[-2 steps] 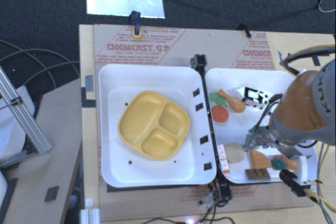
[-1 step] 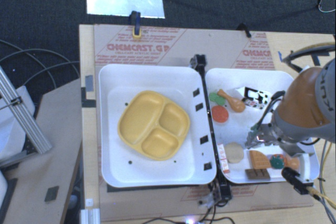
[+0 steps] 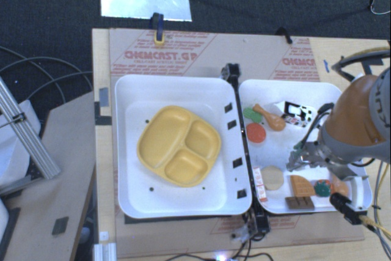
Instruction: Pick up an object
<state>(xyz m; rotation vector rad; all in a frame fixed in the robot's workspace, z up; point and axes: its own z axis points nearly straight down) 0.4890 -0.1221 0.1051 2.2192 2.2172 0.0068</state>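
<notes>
While the claw (image 3: 297,159) hangs low in the right bin (image 3: 324,90), its finger state impossible to tell, the nearest target is the pale disc (image 3: 273,179) just below; descend straight, centred, clear of the waffle (image 3: 300,185).

My gripper (image 3: 297,159) hangs low over the right bin (image 3: 330,92), near the frame's lower right, just above a tan waffle piece (image 3: 300,185) and beside a pale round disc (image 3: 272,179). Further up that bin lie a red disc (image 3: 256,133), a green piece (image 3: 252,113), a tan drumstick shape (image 3: 269,117) and a black-and-white card (image 3: 297,112). The left bin (image 3: 128,131) holds a yellow divided tray (image 3: 178,145).
</notes>
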